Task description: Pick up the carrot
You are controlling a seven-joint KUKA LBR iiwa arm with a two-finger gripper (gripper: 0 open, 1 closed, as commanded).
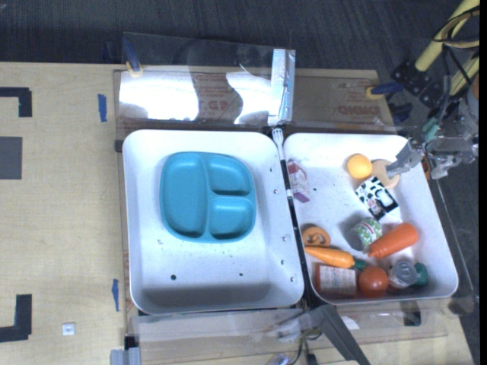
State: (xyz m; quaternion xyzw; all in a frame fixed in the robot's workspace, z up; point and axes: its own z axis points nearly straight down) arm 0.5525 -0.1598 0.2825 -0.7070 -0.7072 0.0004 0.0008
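Bench (61,226): your light wooden top, carrying both white bins side by side, with black and blue tape marks on its left part.

Left bin (144,280): the bigger-looking one in your view. A blue divided tray (207,195) sits in its middle, three compartments, nothing in them.

Right bin (335,147): this is where all your clutter is, mostly crowded into the near half.

Gripper (401,163): it's hanging at the far right corner of the right bin, just beside the orange ball (358,166). Honestly you can't tell from this angle whether the fingers are spread or pinched, and nothing shows between them.

Carrot (393,239): your target. Fat orange one lying tilted on the right side of the right bin, green end touching a small green-and-white can (367,230). Well apart from the gripper.

Second carrot (329,255): thinner, lying across the near-left part of that bin, just above a jar (335,279).

Tomato (373,280): red, near edge, right of the jar.

Black-and-white box (376,198): between the ball and the can.
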